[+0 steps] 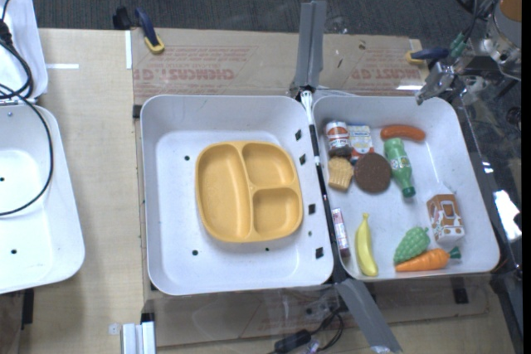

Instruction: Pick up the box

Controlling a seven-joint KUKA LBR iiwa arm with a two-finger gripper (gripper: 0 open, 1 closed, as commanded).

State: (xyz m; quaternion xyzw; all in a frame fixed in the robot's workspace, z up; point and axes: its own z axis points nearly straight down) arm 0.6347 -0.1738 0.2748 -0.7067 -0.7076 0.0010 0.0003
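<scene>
End effector (448, 84) of the grey arm hangs above the far right corner of the right shallow white bin (473, 147), and whether it is open or closed I cannot tell; nothing shows in its grasp. Going left to right: a yellow three-part plastic tray (247, 191) lies in the left white bin (166, 178); the small orange-and-white carton box (445, 217) stands near the right bin's right wall, just behind a green toy vegetable (412, 245) and an orange toy carrot (425, 260). The step looks like the approach: next it likely needs to travel toward the near right corner and descend over the box.

The box (445, 219) lies in the right bin (474, 170), behind the carrot (425, 260).
</scene>
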